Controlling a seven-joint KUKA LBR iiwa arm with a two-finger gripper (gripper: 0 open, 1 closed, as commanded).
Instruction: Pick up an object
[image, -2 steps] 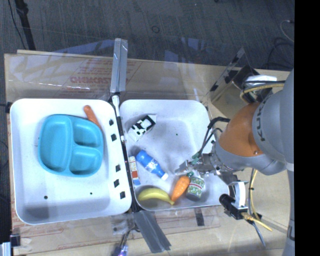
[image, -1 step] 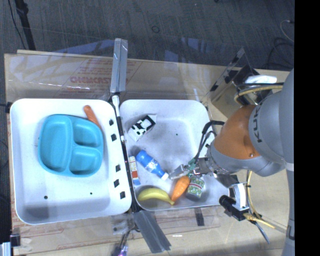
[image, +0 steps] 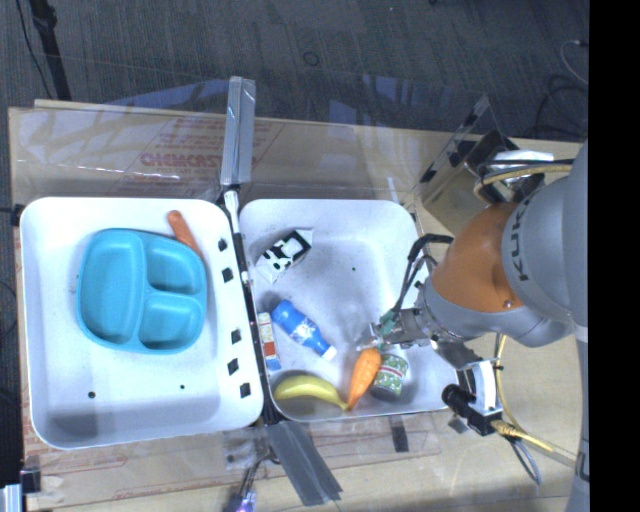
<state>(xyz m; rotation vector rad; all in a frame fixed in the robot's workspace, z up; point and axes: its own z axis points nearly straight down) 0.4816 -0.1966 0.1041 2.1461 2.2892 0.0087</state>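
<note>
The right bin (image: 330, 215) holds several objects. A black-and-white carton (image: 284, 250) lies near its far left. A blue bottle (image: 302, 329) lies in the middle. A yellow banana (image: 307, 391) rests at the front edge, and an orange carrot (image: 362, 375) leans beside it. A small green-and-white can (image: 391, 373) sits at the front right. My gripper (image: 393, 332) hangs low over the right side of this bin, just above the can and the carrot's top. Nothing can be seen held in it.
The left bin (image: 60, 400) carries a blue divided plate (image: 142, 290) and a thin orange stick-like item (image: 184, 231) at its far right corner. A metal divider (image: 236, 140) runs between the bins. The arm's grey and orange body (image: 490, 275) crowds the right bin's right wall.
</note>
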